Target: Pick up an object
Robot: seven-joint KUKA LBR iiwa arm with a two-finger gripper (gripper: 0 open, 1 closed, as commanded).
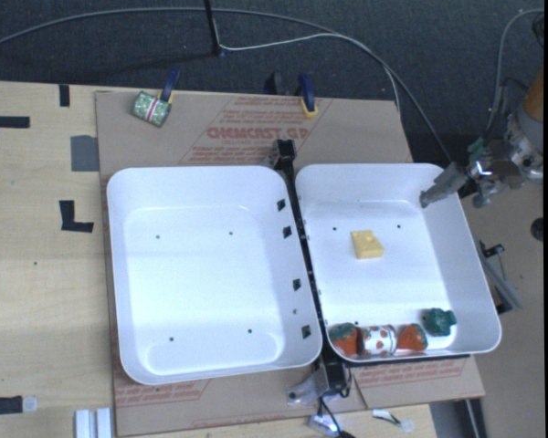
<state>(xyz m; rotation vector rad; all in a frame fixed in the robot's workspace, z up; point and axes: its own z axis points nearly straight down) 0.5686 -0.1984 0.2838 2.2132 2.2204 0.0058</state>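
gripper [438,192] at right bin [466,245] rim, finger state unclear | yellow block [367,244] untouched | pick not started; reach, grasp, lift remain

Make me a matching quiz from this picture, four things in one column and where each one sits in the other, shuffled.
Things:
1. yellow block
2. green object
3. green-and-white cube
4. gripper

Places:
A. outside the bins, on the cardboard
B. middle of the right bin
C. over the right bin's far right corner
D. right bin's near right corner

Pairs: 1-B, 2-D, 3-A, 4-C
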